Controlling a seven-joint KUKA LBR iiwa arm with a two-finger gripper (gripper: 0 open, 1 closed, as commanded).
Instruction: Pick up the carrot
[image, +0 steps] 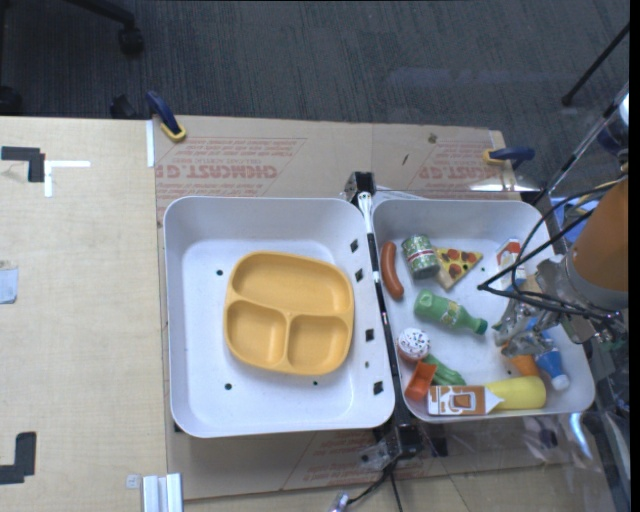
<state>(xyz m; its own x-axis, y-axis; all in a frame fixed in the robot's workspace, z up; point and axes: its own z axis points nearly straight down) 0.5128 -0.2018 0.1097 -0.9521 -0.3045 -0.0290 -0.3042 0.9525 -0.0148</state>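
The carrot (421, 381), a short orange piece with green leaves at its right end, lies near the front left corner of the right bin (455, 223). My gripper (518, 330) hangs low over the right side of that bin, about a hand's width right of the carrot and slightly farther back. Cables and the wrist hide its tips. Just below it lie a small orange item (524, 363) and a blue bottle (553, 368).
The right bin also holds a sausage (392, 271), green can (417, 255), pizza slice (456, 266), green bottle (450, 313), white-and-red ball (413, 344), carton (462, 401) and yellow piece (520, 393). A yellow divided plate (290, 312) sits in the left bin (190, 320).
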